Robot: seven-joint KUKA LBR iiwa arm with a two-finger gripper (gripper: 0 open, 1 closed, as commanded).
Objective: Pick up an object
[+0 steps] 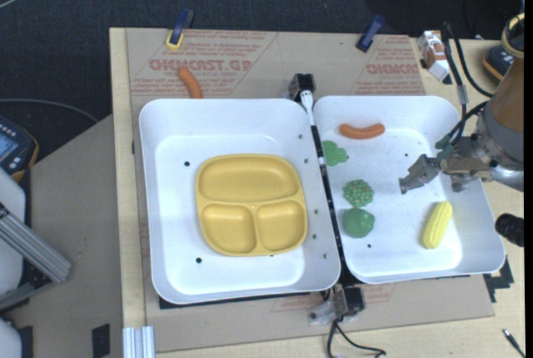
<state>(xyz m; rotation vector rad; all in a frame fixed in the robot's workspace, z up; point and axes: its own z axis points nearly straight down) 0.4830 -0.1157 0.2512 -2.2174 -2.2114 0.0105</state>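
Gripper (416, 175) hangs over my right bin (391, 261); I can't tell if it is open or holding anything.
Corn (436, 224) lies at its 5 o'clock, broccoli (359, 192) at 9, sausage (361, 131) at 11. Left bin (166, 206) holds a yellow tray (250, 204).

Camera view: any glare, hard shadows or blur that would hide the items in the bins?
Camera view: lighting is even and soft, the white bins bright without washing out; the yellow tray, corn and sausage look sharp; the gripper looks slightly soft.
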